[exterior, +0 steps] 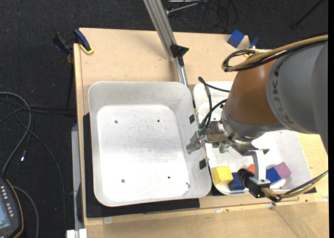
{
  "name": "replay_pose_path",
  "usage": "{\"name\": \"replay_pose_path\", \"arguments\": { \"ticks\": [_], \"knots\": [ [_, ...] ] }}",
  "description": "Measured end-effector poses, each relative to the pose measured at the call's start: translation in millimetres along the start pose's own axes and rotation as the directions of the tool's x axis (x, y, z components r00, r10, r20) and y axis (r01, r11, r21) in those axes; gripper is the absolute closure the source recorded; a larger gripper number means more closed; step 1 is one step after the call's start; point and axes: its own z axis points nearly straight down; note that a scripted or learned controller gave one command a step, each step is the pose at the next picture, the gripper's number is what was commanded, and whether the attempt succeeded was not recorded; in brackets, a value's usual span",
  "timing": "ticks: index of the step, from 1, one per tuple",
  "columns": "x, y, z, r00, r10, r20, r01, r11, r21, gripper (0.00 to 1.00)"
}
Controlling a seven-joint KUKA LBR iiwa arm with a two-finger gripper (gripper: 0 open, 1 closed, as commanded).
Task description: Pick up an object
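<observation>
Below, smooth yellow cube [222, 175] beside blue block [273, 174], speckled white bin [201, 95].

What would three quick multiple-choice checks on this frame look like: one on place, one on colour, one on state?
1. Where do the small blocks lie?
A. in the left bin
B. in the right bin
C. on the floor

2. What colour is the block nearest the wall between the two bins?
A. yellow
B. green
C. white

3. How does the arm stand?
A. parked off the bench
B. low over the left bin's far corner
C. reaching over the right bin

Key: 1 B, the blocks sit at the near end of the right bin. 2 A, the yellow block lies closest to that wall. 3 C, the arm covers much of the right bin, wrist near the blocks.
</observation>
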Motion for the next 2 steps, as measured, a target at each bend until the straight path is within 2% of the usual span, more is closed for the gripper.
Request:
{"name": "replay_pose_path", "arguments": {
  "ticks": [1,2],
  "knots": [
    [-3.1,0.0,-0.1,1.0,0.008,0.001,-0.008,1.0,0.0,0.0],
    [-22.4,0.0,-0.2,1.0,0.011,0.002,-0.011,1.0,0.0,0.0]
  ]
}}
